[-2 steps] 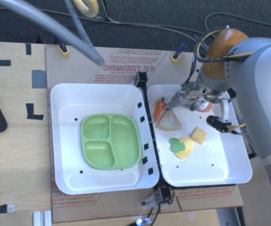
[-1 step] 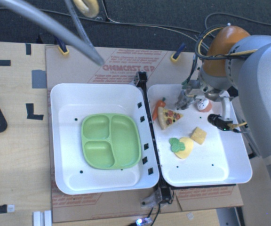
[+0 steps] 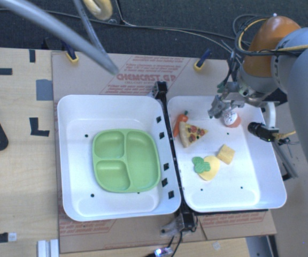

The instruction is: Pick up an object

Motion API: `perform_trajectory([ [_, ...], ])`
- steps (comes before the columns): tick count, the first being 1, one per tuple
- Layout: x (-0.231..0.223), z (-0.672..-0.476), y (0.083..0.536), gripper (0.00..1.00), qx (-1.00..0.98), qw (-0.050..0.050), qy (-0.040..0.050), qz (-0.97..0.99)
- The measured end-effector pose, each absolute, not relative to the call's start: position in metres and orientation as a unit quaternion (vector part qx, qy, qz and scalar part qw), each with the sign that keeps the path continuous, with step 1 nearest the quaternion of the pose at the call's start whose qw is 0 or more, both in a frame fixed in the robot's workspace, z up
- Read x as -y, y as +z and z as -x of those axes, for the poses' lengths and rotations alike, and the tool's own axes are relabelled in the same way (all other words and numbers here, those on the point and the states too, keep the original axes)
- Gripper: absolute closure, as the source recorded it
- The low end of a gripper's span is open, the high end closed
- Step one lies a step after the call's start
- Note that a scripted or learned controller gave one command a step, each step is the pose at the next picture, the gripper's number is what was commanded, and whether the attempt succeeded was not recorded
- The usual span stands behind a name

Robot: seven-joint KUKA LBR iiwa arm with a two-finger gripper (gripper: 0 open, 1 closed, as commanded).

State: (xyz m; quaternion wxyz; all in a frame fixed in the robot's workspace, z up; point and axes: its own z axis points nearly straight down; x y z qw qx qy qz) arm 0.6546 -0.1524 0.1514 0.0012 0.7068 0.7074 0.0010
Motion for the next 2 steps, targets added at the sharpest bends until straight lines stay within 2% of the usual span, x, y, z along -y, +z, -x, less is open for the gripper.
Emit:
perform_trajectory([
  [1,0.1524,-0.6552,0.2156,1.00,-0.708,0.002,0.0017,-0.706],
  [2,0.1514,-0.6557,0.2216,1.00,-0.708,0.000,0.0004,-0.706],
])
